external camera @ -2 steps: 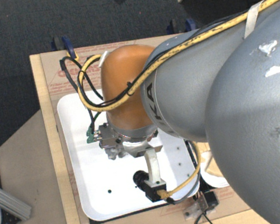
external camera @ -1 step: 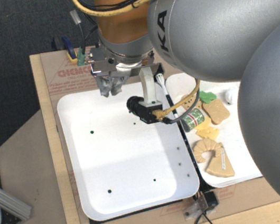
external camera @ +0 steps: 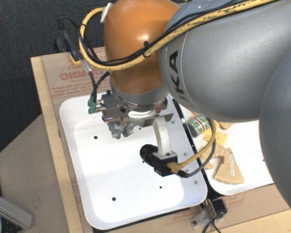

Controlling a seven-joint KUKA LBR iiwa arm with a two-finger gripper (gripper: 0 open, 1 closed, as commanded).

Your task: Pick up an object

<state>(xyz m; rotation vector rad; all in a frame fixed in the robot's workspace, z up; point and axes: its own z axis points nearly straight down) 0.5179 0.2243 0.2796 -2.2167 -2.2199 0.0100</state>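
Green item (external camera: 198, 126) in right bin (external camera: 248, 157); wrist (external camera: 137, 96) over left bin (external camera: 122, 192)

The big smooth grey robot arm (external camera: 246, 56) has black letters (external camera: 175, 77) on its side, a round shiny orange band (external camera: 137, 36) like a ball, a thin yellow cable (external camera: 86, 45) looping round it, and a small grey metal gripper (external camera: 118, 124) at its end.

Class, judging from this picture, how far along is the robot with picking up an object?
Done: the pincer hangs over the left bin. In hand: nothing visible in it. Left: the whole grasp and lift; the green-labelled container and tan wedge lie in the right bin.
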